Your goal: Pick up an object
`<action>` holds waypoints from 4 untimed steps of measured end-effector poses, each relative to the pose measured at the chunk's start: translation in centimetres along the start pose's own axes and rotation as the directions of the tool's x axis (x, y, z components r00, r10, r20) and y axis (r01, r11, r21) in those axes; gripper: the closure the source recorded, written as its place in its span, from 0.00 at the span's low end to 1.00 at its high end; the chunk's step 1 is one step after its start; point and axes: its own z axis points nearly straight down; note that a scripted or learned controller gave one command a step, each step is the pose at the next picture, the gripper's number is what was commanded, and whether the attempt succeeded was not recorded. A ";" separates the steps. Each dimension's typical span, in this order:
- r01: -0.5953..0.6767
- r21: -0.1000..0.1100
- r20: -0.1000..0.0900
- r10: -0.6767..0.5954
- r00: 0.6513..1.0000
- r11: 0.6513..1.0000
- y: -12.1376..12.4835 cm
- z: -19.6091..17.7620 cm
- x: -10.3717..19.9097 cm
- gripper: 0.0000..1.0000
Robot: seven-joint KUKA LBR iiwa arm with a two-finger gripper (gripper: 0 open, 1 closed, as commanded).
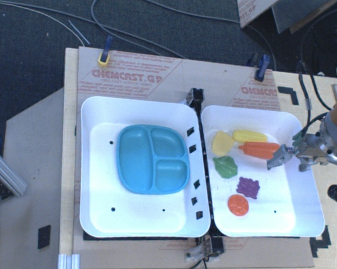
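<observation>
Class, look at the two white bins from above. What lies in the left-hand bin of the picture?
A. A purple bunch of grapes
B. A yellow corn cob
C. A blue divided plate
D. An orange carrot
C: the blue divided plate lies alone in the left bin, while the toy foods, such as the purple grapes and the orange carrot, all lie in the right bin.

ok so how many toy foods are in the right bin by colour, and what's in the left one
Right bin:
yellow: 2 (corn, pale yellow piece)
orange: 2 (carrot, round piece)
green: 1 (leafy piece)
purple: 1 (grape bunch)
Left bin:
blue: 1 (divided plate)
Total: 7
</observation>
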 end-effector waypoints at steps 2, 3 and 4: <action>0.002 -0.007 0.001 -0.002 1.000 1.000 -0.6 4.1 0.0 0.00; 0.003 -0.006 0.001 -0.003 1.000 1.000 -0.2 10.4 0.0 0.00; 0.003 -0.013 0.003 -0.003 1.000 1.000 -0.1 12.3 -0.1 0.00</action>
